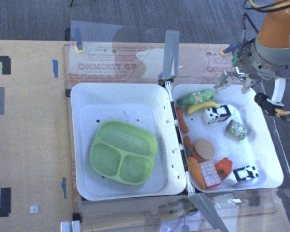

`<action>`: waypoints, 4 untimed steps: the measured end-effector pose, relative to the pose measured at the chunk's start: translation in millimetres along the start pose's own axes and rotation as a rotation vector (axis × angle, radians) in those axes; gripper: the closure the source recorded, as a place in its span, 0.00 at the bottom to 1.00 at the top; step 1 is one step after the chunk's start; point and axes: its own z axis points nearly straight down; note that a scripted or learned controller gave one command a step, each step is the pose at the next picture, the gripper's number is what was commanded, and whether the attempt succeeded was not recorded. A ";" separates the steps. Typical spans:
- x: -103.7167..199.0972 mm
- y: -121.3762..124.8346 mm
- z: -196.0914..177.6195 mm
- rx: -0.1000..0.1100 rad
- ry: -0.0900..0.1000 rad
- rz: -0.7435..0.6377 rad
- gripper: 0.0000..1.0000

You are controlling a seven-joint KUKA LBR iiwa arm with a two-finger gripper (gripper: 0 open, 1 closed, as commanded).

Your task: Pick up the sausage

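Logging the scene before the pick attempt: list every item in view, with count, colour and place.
left bin: 1, white, left
right bin: 1, white, right
divided plate: 1, green, in left bin
sausage: 1, reddish, right bin's left wall
banana: 1, yellow, top of right bin
green packet: 1, above banana
cow toys: 2, black-and-white, one central, one bottom right
carrot: 1, orange, bottom left
round disc: 1, tan, centre
arm: 1, grey and orange, top right
hand: 1, above right bin's top edge
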 end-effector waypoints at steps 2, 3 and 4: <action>-49.3 -78.5 134.8 -0.001 0.001 0.284 0.00; 30.5 -118.1 133.7 -0.005 0.002 0.201 0.00; 30.0 -118.0 133.7 -0.006 0.001 0.201 0.00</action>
